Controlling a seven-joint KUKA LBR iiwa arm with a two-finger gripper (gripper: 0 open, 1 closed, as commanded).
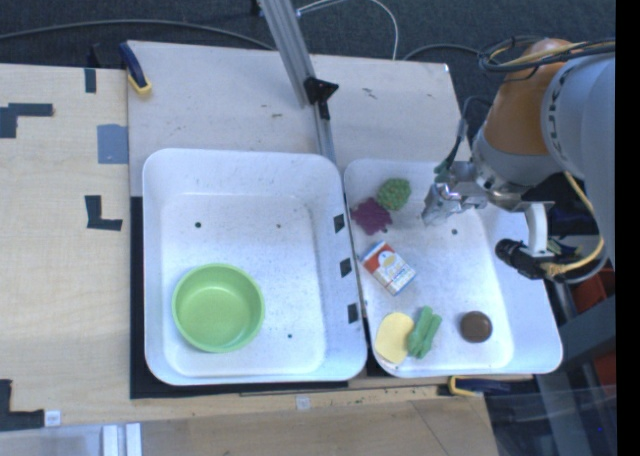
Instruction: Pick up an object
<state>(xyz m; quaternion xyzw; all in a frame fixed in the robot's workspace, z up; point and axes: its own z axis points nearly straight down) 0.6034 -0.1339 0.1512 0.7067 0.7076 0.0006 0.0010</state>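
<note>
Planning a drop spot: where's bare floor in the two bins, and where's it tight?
Left bin: bare everywhere but the green bowl at its near-left corner. Right bin: crowded. Gripper beside green toy and purple toy up top, carton mid, yellow piece, green pod, brown ball near edge.

Left bin (240, 169) mostly open; green bowl (218, 307) blocks lower-left corner.
</note>
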